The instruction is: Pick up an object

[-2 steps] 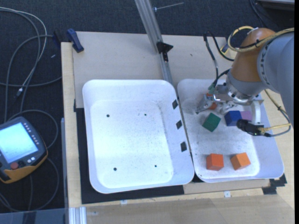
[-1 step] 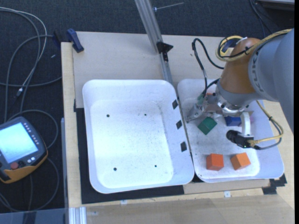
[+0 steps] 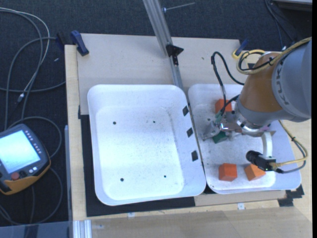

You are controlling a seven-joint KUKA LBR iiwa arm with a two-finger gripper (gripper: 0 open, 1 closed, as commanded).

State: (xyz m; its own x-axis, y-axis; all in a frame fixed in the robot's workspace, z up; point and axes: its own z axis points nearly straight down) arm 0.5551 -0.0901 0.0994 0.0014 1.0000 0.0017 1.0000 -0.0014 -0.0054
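The gripper [image 3: 216,132] sits low in the right bin [image 3: 282,185], right of the frame's centre, its metal fingers reaching toward the left. A small green object [image 3: 219,138] lies at the fingertips, touching or just under them; whether it is actually between the fingers cannot be told, nor whether the fingers are apart or together. The grey arm [image 3: 292,83] with its orange band [image 3: 260,90] comes in from the right edge and covers much of the bin's upper half.

An orange block [image 3: 221,105] shows just above the gripper, partly hidden by the wrist. Two more lie near the bin's lower edge: an orange cube [image 3: 228,172] and, to its right, another orange piece [image 3: 255,172], well apart from the gripper. A black cable end [image 3: 256,158] hangs just above that piece.

The left bin [image 3: 99,100] fills the middle of the frame, white with dark specks. A metal pole [image 3: 157,21] slants down from the top centre to the gap between the bins. A teach pendant [image 3: 20,155] with a lit screen rests on the dark floor at the left edge; its screen is too blurred to read. No labels or writing can be made out anywhere.
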